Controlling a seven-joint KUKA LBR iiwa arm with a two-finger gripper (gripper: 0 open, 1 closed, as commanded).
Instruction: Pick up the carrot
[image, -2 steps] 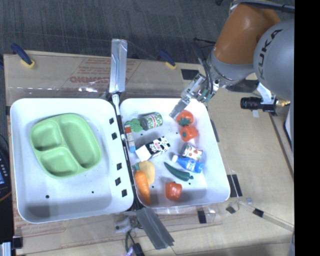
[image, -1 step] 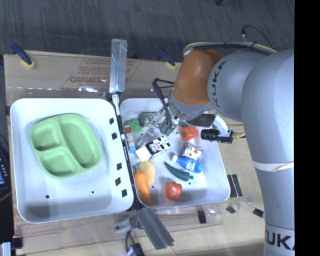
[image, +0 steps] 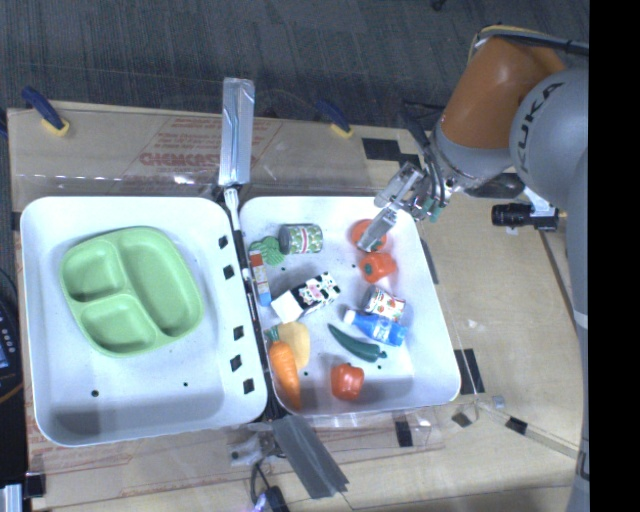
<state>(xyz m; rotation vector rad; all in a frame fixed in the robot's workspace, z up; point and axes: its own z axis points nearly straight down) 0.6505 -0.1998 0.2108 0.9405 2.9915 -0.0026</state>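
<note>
Two white bins sit side by side on a wooden bench. In the right bin (image: 445, 372), the carrot (image: 285, 372) lies against the left wall near the front corner, its long axis running front to back, tapered end toward the front. The gripper (image: 378, 232) hangs over the far right corner; whether its claw is clenched cannot be told.

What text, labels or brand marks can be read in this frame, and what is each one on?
"KUKA", partly cut off, on the arm's grey housing.
Red print on the cardboard sheet behind the bins: too blurred to read.
Label on the green can: too small to read.
Labels on the blue bottle and the small carton: illegible.
The carrot carries no text.
</note>
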